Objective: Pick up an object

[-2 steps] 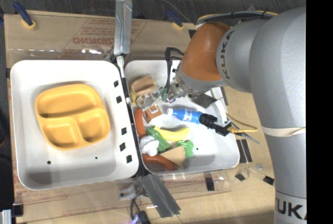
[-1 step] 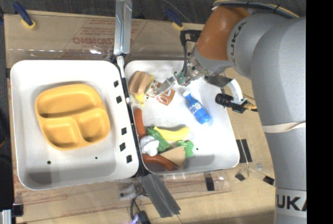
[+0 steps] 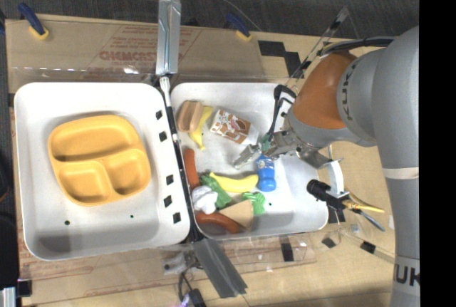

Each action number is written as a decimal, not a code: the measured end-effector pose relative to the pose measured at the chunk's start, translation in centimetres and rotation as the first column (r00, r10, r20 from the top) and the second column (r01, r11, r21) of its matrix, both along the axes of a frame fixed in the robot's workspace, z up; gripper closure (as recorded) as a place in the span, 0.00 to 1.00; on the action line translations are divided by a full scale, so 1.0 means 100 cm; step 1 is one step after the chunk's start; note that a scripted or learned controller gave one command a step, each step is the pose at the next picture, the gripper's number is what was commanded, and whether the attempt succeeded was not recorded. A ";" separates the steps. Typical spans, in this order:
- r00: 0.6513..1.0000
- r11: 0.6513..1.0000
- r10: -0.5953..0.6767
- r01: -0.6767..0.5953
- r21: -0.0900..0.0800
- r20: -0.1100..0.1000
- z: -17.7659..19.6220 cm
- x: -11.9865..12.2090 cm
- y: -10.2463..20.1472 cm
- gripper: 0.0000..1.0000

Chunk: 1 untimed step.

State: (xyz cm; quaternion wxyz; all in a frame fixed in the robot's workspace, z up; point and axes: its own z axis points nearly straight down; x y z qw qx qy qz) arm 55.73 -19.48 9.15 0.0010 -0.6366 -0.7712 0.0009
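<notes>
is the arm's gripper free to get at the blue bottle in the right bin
Probably yes. The gripper hangs low in the right bin, just left of the blue bottle, whose top is uncovered. The banana beside it crowds one side.

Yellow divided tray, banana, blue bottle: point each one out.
yellow divided tray (image 3: 98,158), camera view, the ridge between its compartments.
banana (image 3: 234,182), camera view, middle of its curved body.
blue bottle (image 3: 266,175), camera view, its blue body.

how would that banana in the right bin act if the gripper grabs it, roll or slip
The banana is curved, so it probably rocks or pivots rather than rolls. Its skin looks smooth, so it may slip. It lies against the blue bottle, which would likely get nudged.
</notes>
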 end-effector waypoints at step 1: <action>1.000 1.000 0.005 -0.005 0.000 0.000 0.009 0.001 0.000 1.00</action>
